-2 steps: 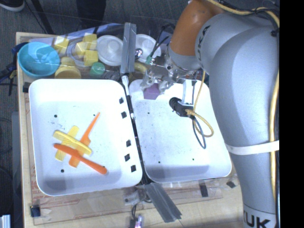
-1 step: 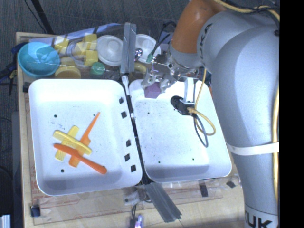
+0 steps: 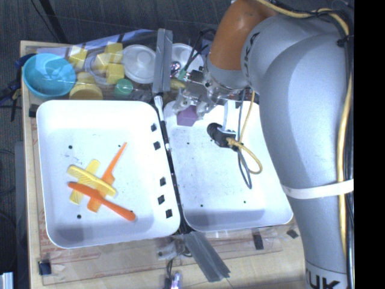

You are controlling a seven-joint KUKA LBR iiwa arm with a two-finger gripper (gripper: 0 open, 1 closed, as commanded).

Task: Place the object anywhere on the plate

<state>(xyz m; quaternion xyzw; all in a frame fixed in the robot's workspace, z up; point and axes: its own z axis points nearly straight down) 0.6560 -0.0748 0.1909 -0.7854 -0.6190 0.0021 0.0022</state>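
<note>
Claw (image 3: 191, 104) over right bin (image 3: 240, 218), perhaps gripping purple block (image 3: 187, 115)

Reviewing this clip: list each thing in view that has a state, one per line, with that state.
gripper: low over the far corner of the right bin, jaws hidden.
purple block: right under the gripper, grip unclear.
yellow comb-like piece: flat in the left bin, across the orange pieces.
orange sticks: flat, crossed.
blue bowl: upright behind the bins.

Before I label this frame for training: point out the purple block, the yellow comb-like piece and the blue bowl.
purple block (image 3: 187, 115): camera view, its front face, in the right bin's far-left corner.
yellow comb-like piece (image 3: 90, 179): camera view, mid-body, in the left bin.
blue bowl (image 3: 48, 76): camera view, inner wall, behind the left bin.
</note>
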